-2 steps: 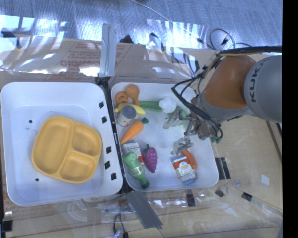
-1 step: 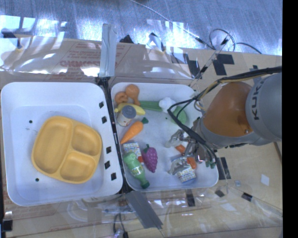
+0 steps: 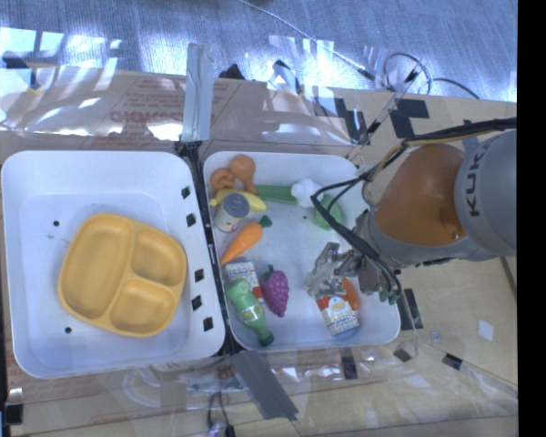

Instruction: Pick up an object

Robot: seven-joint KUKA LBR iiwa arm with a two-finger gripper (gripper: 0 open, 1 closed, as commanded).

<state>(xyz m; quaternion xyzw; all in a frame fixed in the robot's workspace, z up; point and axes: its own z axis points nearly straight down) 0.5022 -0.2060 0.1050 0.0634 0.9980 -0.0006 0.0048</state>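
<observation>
We see the hand [image 3: 330,279] low in the right bin [image 3: 291,330], directly above an orange-labelled carton [image 3: 338,312]. Finger opening: we cannot tell. Purple grapes [image 3: 275,289] lie just left of it.

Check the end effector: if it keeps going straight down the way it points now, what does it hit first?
Most likely the small orange-and-white carton in the right bin. The end effector hangs right above its top end. Depth is hard to judge from this slanted view, so contact height is uncertain.

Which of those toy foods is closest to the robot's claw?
The orange-labelled carton in the right bin, directly under the gripper; the purple grapes lie farther left.
</observation>
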